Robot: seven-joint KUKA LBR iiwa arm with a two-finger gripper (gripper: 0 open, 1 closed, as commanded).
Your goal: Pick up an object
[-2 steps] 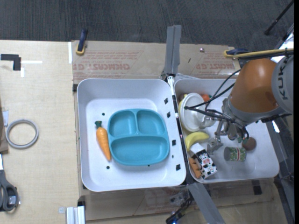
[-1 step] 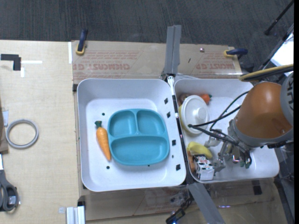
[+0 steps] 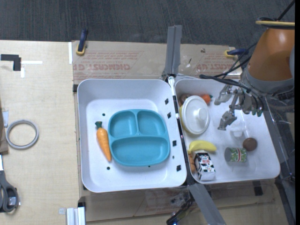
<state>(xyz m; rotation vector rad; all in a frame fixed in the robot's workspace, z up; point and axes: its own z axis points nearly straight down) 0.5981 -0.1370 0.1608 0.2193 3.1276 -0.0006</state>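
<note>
The metal two-finger tool (image 3: pixel 228 118), fingers apart and holding nothing, hangs over the right white bin (image 3: pixel 271 159) near its far edge, beside the white domed bowl (image 3: pixel 195 115).

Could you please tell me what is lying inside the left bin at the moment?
A blue divided plate sits in the left bin, with a carrot lying beside it on its left. Whatever lies under the plate is covered.

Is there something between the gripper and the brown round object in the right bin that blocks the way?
Nothing visible blocks it. The gripper hangs over bare bin floor in the right bin, and the brown round object lies nearby toward the front right, with the green can beside it, not between.
</note>
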